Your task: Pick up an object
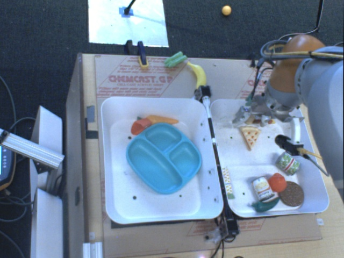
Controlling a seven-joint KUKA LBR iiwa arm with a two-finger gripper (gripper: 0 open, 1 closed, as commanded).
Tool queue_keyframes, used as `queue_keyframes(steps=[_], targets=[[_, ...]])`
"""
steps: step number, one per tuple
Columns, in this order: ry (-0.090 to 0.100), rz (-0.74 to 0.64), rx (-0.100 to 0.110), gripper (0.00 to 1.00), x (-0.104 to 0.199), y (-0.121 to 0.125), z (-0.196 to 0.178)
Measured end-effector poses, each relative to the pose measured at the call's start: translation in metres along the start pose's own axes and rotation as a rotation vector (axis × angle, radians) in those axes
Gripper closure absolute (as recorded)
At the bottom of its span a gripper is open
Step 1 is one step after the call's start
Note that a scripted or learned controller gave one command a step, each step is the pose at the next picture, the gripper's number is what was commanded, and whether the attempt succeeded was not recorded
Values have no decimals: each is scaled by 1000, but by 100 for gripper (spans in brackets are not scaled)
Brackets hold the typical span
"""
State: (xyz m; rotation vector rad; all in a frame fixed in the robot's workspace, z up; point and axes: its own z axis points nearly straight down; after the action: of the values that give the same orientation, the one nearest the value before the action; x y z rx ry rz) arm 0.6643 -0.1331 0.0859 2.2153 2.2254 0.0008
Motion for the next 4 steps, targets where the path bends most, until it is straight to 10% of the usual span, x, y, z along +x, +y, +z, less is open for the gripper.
queue_keyframes(steps=[1, 2, 3, 4], targets=[[0, 3, -1, 0, 9, -16, 1], [-1, 0, -3, 100, 9, -15, -10], [-1, 0, -3, 0, 9, -15, -10], [1, 0, 1, 0, 47, -48, 2]])
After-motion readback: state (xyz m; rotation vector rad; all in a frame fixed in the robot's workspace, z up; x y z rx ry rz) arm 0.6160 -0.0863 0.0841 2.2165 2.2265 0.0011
